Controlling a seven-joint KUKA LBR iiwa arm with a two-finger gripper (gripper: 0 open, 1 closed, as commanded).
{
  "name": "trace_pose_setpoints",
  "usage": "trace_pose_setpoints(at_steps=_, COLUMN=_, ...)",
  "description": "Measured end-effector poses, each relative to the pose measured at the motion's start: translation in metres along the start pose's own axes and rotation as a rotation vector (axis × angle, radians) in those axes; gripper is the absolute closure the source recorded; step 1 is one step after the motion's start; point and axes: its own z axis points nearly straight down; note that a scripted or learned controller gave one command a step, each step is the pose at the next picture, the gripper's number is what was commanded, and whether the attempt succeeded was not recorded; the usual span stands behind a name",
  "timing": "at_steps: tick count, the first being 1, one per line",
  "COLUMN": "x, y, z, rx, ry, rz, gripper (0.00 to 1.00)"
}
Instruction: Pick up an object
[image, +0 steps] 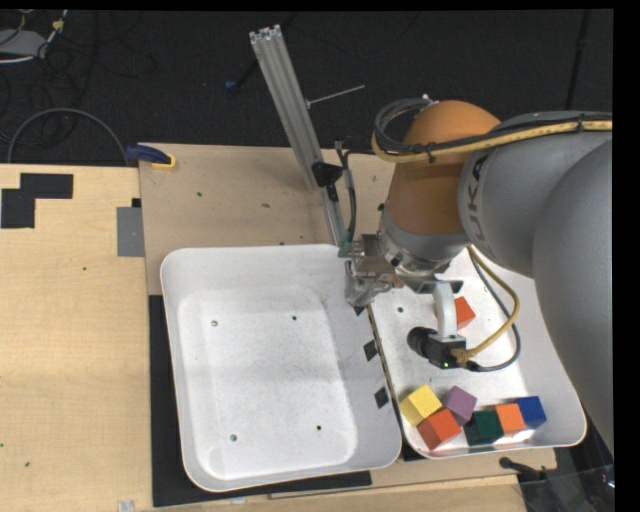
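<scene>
I see the gripper (362, 292) low over the divide between both bins; its jaws I cannot tell. Blocks (470, 415) crowd the right bin (560, 425), near corner.

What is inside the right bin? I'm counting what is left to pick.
Six blocks cluster at the right bin's near end: yellow, purple, red, green, orange, blue. Another orange-red piece sits farther back. The arm covers the far part.
</scene>
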Motion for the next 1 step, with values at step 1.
trace_pose_setpoints(at_steps=1, x=0.0440, y=-0.0147, z=0.0104, rx=0.004, ry=0.001, rz=-0.003, gripper=1.00)
